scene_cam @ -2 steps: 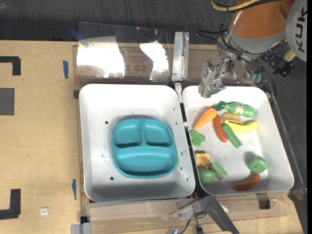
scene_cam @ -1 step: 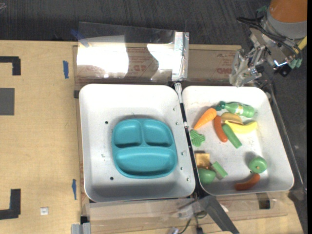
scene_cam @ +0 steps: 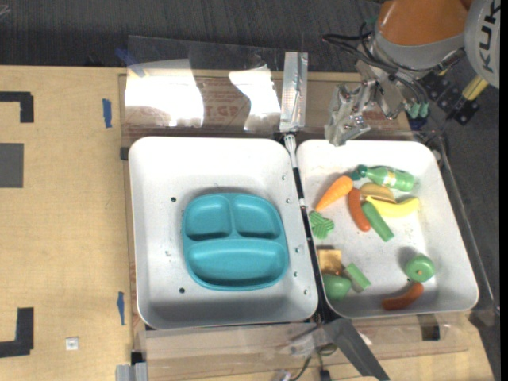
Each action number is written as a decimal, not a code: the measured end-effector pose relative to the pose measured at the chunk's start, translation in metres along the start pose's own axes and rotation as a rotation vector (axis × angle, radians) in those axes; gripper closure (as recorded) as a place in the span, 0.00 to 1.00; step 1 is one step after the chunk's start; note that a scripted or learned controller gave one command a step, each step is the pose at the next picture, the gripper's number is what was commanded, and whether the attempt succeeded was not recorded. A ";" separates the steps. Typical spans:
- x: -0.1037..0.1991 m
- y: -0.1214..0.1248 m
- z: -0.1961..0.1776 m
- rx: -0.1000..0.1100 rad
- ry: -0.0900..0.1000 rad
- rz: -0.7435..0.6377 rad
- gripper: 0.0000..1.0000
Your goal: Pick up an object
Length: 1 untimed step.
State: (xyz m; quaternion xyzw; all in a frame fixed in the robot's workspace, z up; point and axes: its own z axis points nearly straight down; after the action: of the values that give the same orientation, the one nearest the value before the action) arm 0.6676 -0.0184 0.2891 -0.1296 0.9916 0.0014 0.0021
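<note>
My gripper [scene_cam: 350,123] hangs over the back left rim of the right bin [scene_cam: 458,236], fingers pointing down and open, with nothing between them. Several toy foods lie in that bin. An orange carrot [scene_cam: 336,191] sits just below the gripper, with a green bottle [scene_cam: 388,177] and a yellow banana [scene_cam: 394,207] to its right. Beside the banana lie a red sausage [scene_cam: 359,212] and a green cucumber [scene_cam: 379,222]. A leafy green piece [scene_cam: 321,226] rests near the left wall. A green apple [scene_cam: 419,268], a red chili [scene_cam: 403,296] and a green pepper [scene_cam: 336,286] lie at the front.
The left bin [scene_cam: 144,159] holds a teal divided plate [scene_cam: 234,238]. A metal bracket [scene_cam: 293,92] stands upright behind the seam between the bins. Shiny plastic sheeting [scene_cam: 198,94] lies behind the left bin. Cardboard [scene_cam: 55,213] covers the bench on the left.
</note>
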 end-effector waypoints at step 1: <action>0.022 -0.037 0.045 0.002 0.002 -0.096 1.00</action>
State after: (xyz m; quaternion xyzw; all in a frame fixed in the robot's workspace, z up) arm 0.6562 -0.0597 0.2441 -0.1771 0.9842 0.0000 0.0012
